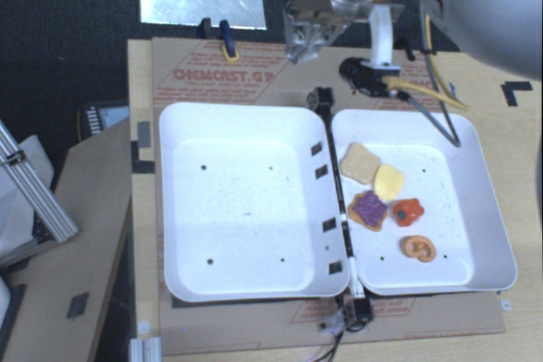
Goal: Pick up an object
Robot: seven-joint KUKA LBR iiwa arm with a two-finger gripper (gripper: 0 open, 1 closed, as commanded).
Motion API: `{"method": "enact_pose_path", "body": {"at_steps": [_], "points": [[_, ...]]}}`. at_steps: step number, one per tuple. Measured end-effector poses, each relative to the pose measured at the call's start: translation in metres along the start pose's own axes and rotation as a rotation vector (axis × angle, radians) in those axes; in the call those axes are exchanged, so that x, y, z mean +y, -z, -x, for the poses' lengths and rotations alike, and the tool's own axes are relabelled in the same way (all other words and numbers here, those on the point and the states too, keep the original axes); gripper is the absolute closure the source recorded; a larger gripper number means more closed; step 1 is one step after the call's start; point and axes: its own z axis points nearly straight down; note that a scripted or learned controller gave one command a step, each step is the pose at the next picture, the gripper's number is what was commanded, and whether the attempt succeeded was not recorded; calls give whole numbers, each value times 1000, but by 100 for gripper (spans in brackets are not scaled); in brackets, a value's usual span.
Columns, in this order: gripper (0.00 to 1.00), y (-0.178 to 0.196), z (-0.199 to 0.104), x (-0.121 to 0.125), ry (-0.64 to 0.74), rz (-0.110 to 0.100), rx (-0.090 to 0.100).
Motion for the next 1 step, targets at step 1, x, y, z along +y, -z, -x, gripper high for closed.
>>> {"method": "enact_pose_path", "body": {"at_steps": [1], "points": [[100, 35, 48, -59, -9, 2, -1]]}}
